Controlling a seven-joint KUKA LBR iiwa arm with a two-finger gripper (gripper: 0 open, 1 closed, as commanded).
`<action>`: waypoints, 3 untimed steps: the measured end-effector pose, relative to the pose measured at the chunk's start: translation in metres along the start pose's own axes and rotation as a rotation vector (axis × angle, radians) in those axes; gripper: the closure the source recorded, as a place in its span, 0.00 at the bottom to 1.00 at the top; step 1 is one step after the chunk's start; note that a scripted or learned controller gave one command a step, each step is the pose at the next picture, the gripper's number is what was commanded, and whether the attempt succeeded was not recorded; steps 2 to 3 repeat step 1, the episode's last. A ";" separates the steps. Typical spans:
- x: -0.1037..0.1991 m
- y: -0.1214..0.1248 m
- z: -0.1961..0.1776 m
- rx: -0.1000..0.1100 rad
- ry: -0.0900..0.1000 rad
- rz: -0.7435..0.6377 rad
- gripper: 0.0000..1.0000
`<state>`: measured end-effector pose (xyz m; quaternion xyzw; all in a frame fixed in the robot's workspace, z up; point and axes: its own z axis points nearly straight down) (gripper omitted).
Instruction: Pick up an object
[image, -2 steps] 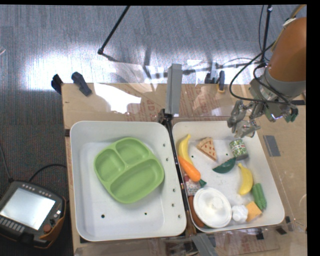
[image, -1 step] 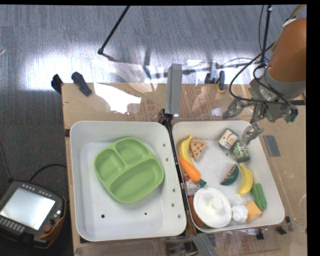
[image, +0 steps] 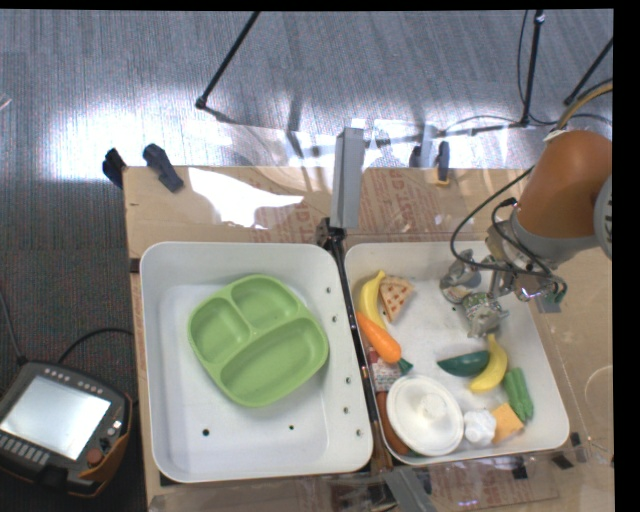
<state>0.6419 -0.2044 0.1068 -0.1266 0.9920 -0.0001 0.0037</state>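
Note:
My gripper (image: 484, 314) hangs over the upper right part of the right bin (image: 548, 372), below the orange wrist band (image: 563, 190). Just under it lie a dark green wedge (image: 463, 364) and a yellow banana (image: 492, 368). A second banana (image: 371, 296), a waffle-patterned slice (image: 396, 296) and an orange carrot (image: 381, 341) rest along the bin's left side. Nothing is visibly held.
At the right bin's front sit a white round lidded dish (image: 424, 413), a white lumpy piece (image: 480, 427), an orange block (image: 508, 421) and a green pickle (image: 518, 392). The left bin (image: 170, 420) holds a green divided plate (image: 258, 338). A tablet (image: 55, 420) lies off the bench at lower left.

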 end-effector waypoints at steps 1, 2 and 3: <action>-0.001 -0.009 0.018 -0.001 0.003 0.223 0.00; -0.001 -0.009 0.018 -0.001 0.003 0.223 0.00; -0.001 -0.009 0.018 -0.001 0.003 0.223 0.00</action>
